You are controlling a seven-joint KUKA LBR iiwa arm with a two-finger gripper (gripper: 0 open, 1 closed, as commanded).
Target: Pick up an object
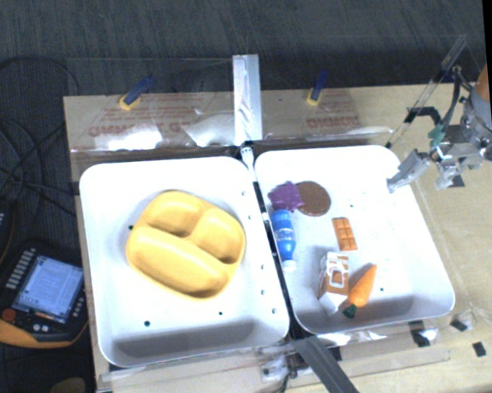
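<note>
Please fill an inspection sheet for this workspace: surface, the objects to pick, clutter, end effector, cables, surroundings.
Surface: wooden bench bearing two white bins, left bin and right bin, side by side.
Job's things: large yellow object in the left bin; in the right bin a purple item, brown disc, blue bottle, orange block, small carton and carrot.
Clutter: plastic sheet with two clips at the bench's back.
End effector: at the right bin's far right edge, above the rim; finger state unclear.
Cables: black cable on the floor, left.
Surroundings: handheld pendant on dark carpet, left.
</note>
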